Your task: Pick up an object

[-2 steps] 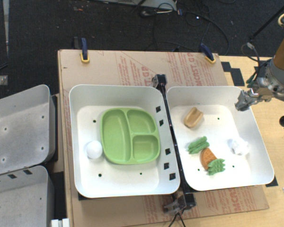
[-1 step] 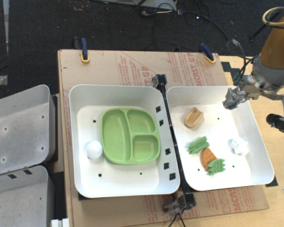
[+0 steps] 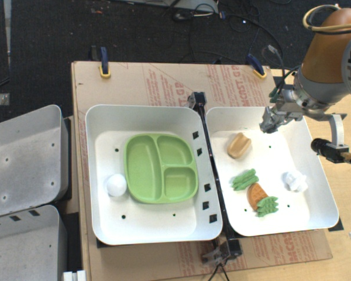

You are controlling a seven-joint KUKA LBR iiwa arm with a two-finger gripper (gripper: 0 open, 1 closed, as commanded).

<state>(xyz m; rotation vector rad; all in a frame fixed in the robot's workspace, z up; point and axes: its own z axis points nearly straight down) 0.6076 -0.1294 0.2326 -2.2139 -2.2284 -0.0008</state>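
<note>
Orange toy carrot with green leafy top (image 3: 260,198) nearest, low in the right white plastic bin (image 3: 316,157), a green pod-like piece (image 3: 244,179) just beside it. White crumpled object (image 3: 294,181) off to the right. Tan bread-shaped block (image 3: 238,146) farther up, lying apart and unobstructed: probably the easiest pick. Beyond it, grey two-finger gripper (image 3: 270,124) over the bin's back wall, nothing seen between its tips; opening cannot be told. Best lined up squarely above the block's short sides before descending, well off the wall.
</note>
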